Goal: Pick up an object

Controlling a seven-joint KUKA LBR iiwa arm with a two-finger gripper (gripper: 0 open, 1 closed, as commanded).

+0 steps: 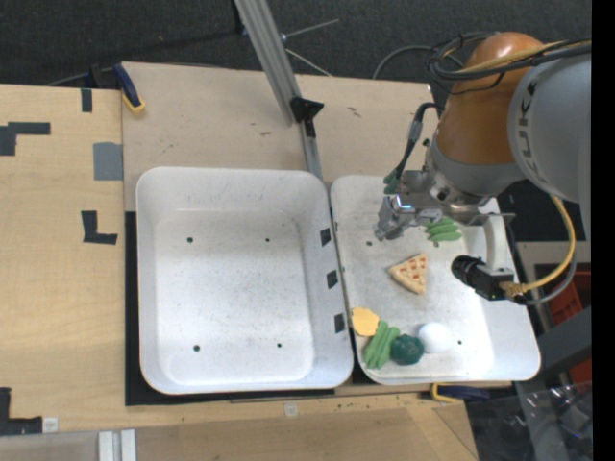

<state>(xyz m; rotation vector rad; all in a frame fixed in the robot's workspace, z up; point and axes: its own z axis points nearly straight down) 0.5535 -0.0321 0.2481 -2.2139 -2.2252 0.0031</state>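
Nothing lifted yet: my hand [396, 221] hovers low in the right bin [519, 353] (grip unreadable), waffle [410, 274] just beside.

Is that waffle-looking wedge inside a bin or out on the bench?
Inside. The waffle wedge lies flat on the floor of the right bin, apart from the gripper above it.

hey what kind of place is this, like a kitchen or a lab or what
Most likely a robotics lab bench, not a kitchen. A robot arm reaches over two shallow white bins on a plywood bench marked with tape, and the food in the right bin, like the waffle wedge, looks like toys.
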